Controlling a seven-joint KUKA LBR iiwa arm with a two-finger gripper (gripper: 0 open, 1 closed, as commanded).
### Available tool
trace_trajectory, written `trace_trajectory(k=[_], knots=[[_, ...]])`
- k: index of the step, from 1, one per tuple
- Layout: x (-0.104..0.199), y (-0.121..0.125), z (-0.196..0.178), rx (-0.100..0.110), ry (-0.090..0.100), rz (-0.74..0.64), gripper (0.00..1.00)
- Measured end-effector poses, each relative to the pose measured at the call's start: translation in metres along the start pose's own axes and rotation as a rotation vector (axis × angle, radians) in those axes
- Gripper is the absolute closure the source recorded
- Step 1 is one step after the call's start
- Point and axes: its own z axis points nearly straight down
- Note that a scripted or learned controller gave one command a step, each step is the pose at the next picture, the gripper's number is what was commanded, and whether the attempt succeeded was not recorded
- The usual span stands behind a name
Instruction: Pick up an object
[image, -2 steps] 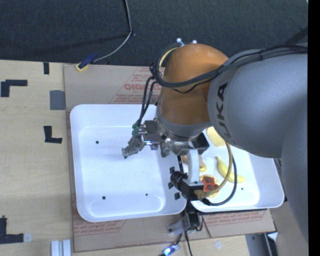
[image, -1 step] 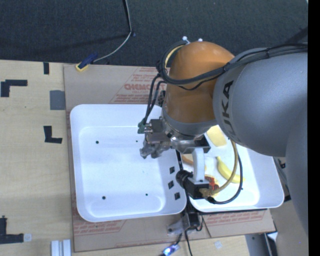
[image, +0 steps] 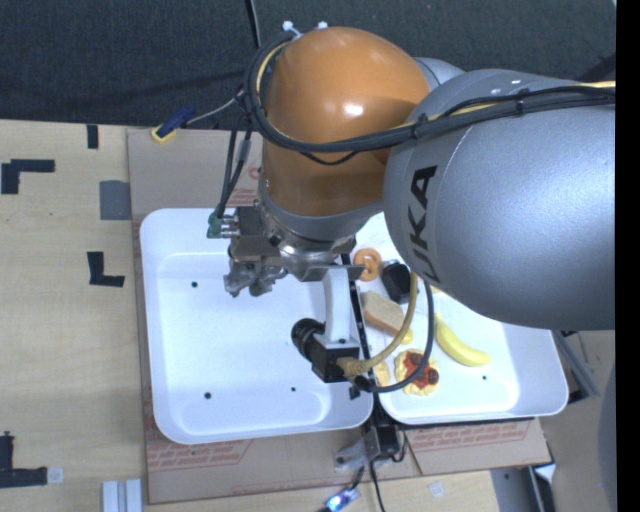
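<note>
The small orange ring (image: 367, 263) lies in the view's right shallow white bin (image: 522, 388), beside a yellow curved banana (image: 460, 346) and what looks like a tan block (image: 383, 314), rightward of the grey metal gripper (image: 248, 272), which hangs over the left white bin (image: 200, 340), how wide I cannot tell.

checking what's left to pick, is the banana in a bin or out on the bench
In: the banana lies on the white floor of the right bin, inside its rim.

cam fixed overhead | slanted down | both bins (image: 180, 340) | arm (image: 510, 190) near lens, R
</note>
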Motion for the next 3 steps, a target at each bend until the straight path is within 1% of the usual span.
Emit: trace_trajectory(k=[1,2,3], knots=[[0.016,0.002,-0.103,-0.005,0.001,0.006,1.0],[0.004,0.001,-0.187,-0.004,0.0,0.008,1.0],[0.014,-0.001,0.021,0.022,-0.014,0.01,1.0]])
